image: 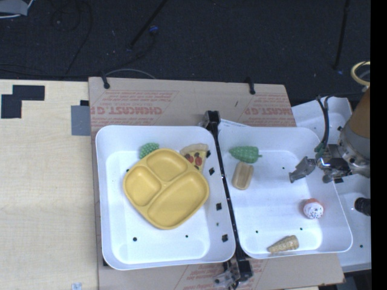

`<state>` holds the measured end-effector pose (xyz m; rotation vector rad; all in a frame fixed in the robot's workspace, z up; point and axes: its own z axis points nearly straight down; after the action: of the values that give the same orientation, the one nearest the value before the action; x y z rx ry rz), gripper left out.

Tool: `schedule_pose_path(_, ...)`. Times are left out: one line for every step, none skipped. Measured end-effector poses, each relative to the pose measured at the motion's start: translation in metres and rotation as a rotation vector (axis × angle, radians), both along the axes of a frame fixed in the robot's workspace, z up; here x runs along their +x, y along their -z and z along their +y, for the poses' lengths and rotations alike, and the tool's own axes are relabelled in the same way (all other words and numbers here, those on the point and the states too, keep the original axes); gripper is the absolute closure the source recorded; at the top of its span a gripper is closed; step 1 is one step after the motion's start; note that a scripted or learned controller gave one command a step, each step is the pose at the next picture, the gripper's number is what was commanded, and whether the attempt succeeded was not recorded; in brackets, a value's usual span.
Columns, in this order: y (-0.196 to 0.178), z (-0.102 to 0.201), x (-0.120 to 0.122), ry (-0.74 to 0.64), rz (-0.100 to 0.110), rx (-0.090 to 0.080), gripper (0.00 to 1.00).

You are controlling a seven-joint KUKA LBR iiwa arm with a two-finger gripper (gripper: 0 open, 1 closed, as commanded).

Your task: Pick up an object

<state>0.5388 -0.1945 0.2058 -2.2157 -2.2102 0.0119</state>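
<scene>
My gripper (pixel 317 173) hangs over the right bin's (pixel 266 219) right side, open, with nothing between its fingers. A small white ball with red spots (pixel 312 209) lies just below it. A tan cone (pixel 284 244) rests near that bin's front edge. To the gripper's left, at the bin's far left, are a green leafy piece (pixel 245 154) and a tan block (pixel 242 176). In the left bin (pixel 115 222) a yellow divided plate (pixel 166 189) lies tilted. A green piece (pixel 149 149) and a pizza slice (pixel 195 154) peek out behind it.
A black divider (pixel 221 186) runs between the two bins. Both bins sit on a cardboard sheet (pixel 181 104) on the bench. The arm's orange band (pixel 361 116) shows at the right edge.
</scene>
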Motion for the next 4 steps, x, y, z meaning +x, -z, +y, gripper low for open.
schedule_pose_path(-0.006, 0.0, 0.003, -0.003, -0.013, -0.003, 0.0)
schedule_pose_path(0.048, -0.001, 0.013, -0.003, -0.008, -0.001, 0.0)
schedule_pose_path(0.105, 0.01, 0.008, -0.002, -0.006, 0.0, 0.0)
schedule_pose_path(0.119, 0.011, 0.008, -0.001, -0.009, -0.001, 0.0)
